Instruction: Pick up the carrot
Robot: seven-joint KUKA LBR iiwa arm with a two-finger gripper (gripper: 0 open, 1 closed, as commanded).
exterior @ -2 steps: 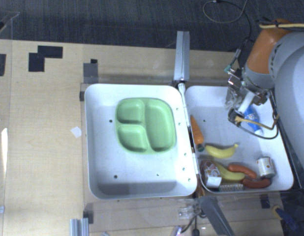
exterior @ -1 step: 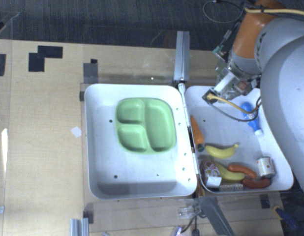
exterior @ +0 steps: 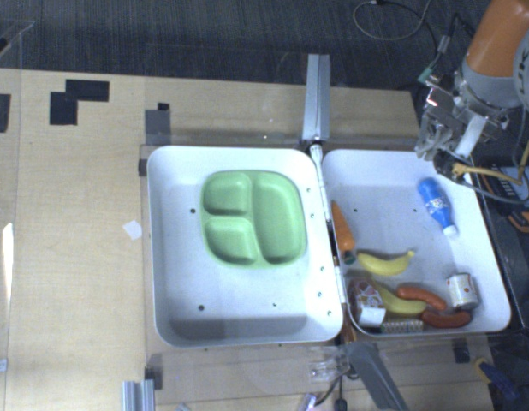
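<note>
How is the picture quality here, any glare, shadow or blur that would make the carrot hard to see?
Camera view: even, soft light with no strong glare on the white bins. The carrot lies in mild shadow against the right bin's left wall, small but readable. The whole frame is slightly soft; the hand at upper right looks cluttered and blurred. The green tray is clear.

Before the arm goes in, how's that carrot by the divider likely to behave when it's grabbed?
The carrot looks like a stiff, tapered toy, so it probably won't flop. Its smooth, rounded body may slip or roll between fingers. It lies tight against the right bin's left wall, which likely leaves little room on that side, and the banana sits close by its lower end.
</note>
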